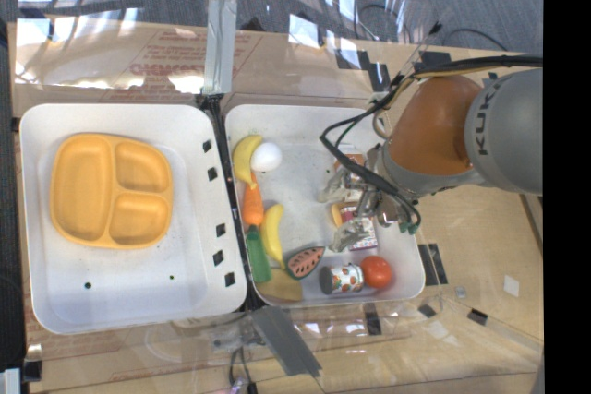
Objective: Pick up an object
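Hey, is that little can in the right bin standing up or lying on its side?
On its side. The can lies flat along the right bin's near wall, beside the tomato.

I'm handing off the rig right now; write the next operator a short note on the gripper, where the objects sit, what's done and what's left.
Gripper: low in the right bin, over a small packet near the bin's middle-right. Whether the jaws are open or shut cannot be read.
Objects: bananas, carrot, white ball and watermelon slice along the bin's left side; can and tomato at its near edge. Yellow divided tray sits in the left bin.
Done: nothing visibly lifted.
Left: grasp and lift one object.
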{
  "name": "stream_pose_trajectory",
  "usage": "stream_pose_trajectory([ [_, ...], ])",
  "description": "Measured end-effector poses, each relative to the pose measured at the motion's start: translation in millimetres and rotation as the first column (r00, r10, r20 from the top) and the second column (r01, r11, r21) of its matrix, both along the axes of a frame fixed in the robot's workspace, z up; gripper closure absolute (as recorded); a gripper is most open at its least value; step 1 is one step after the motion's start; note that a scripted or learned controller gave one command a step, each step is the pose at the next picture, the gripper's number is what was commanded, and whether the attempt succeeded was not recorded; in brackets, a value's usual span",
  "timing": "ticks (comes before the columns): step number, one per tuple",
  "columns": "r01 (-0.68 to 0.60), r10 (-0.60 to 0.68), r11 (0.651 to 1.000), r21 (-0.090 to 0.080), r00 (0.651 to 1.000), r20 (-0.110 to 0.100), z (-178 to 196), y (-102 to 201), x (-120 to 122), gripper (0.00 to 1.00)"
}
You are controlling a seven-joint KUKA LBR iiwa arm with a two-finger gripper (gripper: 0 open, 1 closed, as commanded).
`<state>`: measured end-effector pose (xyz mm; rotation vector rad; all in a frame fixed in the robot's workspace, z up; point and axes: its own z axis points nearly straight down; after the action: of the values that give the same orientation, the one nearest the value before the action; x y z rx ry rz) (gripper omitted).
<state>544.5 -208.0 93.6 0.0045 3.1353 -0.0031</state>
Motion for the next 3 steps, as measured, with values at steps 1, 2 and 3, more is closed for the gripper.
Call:
stream_pose_trajectory([
  [1, -0.140, 0.140, 0.990, -0.002, 0.990, 0.002, -0.2, -0.2, 2.0, 0.00],
  [2, -0.067, 0.067, 0.998, 0.003, 0.998, -0.006, -1.3, -0.1, -8.7, 0.00],
  [3, 0.108, -0.108, 0.994, 0.002, 0.994, -0.001, -0.4, -0.9, 0.6, 0.00],
])
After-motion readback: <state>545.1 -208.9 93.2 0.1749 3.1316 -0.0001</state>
